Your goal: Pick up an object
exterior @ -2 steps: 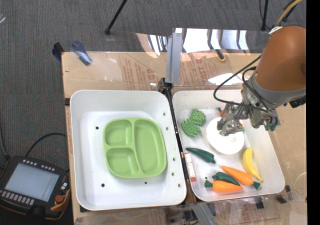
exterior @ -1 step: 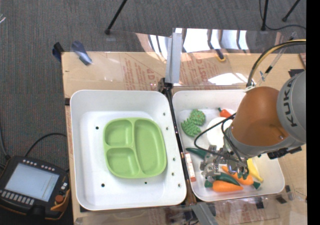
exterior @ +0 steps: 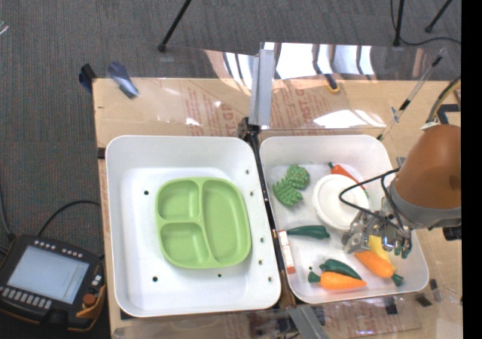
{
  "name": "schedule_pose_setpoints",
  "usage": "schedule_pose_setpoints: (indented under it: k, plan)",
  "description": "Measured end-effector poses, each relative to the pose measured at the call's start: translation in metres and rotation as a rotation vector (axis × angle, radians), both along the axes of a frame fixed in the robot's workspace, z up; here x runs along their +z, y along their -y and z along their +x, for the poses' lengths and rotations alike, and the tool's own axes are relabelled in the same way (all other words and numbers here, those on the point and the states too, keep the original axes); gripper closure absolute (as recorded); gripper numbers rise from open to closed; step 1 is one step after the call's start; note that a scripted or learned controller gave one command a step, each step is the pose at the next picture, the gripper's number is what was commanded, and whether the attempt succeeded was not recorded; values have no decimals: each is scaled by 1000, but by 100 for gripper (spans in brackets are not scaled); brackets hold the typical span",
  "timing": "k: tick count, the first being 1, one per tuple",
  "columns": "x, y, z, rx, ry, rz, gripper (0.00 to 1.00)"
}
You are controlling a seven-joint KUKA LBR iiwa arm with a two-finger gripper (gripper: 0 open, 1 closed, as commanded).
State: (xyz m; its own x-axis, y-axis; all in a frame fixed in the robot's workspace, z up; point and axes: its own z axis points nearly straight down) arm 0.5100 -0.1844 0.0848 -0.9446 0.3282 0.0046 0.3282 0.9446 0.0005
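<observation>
The right bin (exterior: 301,151) holds several toy vegetables. Two bumpy green pieces (exterior: 292,183) lie at its back left, beside a round white dish (exterior: 337,200). An orange-red piece (exterior: 345,172) peeks out behind the dish. A dark green chili (exterior: 309,232) lies in the middle. An orange pepper with a green stem (exterior: 340,280) lies at the front, and an orange carrot (exterior: 375,263) to its right. My gripper (exterior: 374,238) hangs low over the bin's right side, just above the carrot and a small yellow piece (exterior: 376,245) that it partly hides.
The left bin (exterior: 128,179) carries a light green divided plate (exterior: 202,221). A black cable (exterior: 354,190) loops from the wrist over the white dish. A clear screen stands behind the bins. A teach pendant (exterior: 47,277) lies on the floor at the left.
</observation>
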Motion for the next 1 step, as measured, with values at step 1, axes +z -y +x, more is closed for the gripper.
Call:
schedule_pose_setpoints:
  k: [1]
  plan:
    - [0, -77, -35, -173, -1, 0, 0]
